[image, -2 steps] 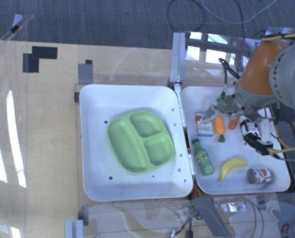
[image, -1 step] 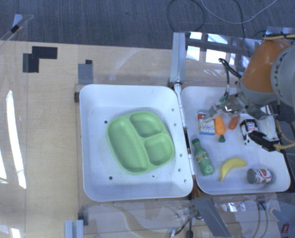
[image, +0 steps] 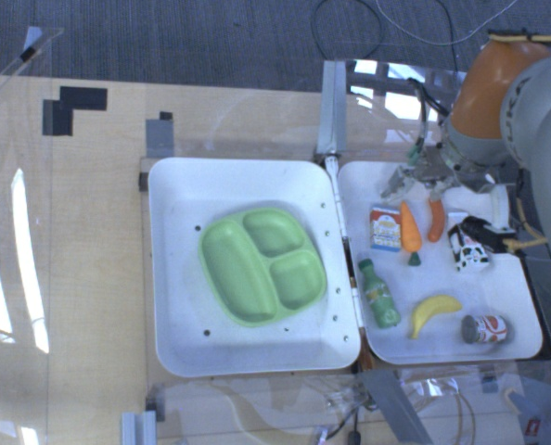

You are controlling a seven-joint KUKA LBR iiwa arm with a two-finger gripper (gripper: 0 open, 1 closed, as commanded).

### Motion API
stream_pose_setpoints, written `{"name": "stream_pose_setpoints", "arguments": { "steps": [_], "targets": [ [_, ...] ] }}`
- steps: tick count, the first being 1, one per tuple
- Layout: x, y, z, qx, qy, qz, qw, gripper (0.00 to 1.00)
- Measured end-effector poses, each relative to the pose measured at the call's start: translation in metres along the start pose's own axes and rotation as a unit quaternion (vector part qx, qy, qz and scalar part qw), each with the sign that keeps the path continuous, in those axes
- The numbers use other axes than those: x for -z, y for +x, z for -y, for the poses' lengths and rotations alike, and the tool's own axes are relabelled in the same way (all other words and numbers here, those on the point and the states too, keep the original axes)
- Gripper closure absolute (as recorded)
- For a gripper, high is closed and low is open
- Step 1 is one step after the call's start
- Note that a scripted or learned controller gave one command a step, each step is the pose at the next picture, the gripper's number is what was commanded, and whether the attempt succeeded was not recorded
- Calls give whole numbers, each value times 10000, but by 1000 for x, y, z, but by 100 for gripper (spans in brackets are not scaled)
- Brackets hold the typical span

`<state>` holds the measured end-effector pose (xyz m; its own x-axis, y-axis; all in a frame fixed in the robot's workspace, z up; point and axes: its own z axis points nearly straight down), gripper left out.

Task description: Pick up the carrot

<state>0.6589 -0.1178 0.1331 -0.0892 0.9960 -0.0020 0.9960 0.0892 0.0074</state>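
Can [image: 485, 328] in front — carrot [image: 410, 229] lies just below gripper [image: 418, 182].

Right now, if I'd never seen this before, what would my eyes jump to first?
Probably the big green plate, with three sections, in the left bin. Next, the bright toys in the right bin: a carrot near the top, a banana near the bottom and a green bottle by the left wall. The grey and orange arm leans in from the right, its gripper just above the carrot.
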Motion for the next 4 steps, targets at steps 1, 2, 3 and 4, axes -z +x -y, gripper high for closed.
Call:
{"name": "stream_pose_setpoints", "arguments": {
  "steps": [1,2,3,4],
  "targets": [
    [-37,-1,-8,450,-63,11,9990,0],
    [-35,-14,83,725,-94,20,9973,0],
    [-23,-12,80,738,-134,14,9972,100],
    [45,25,139,1643,6,-8,9864,100]
  ]
}}
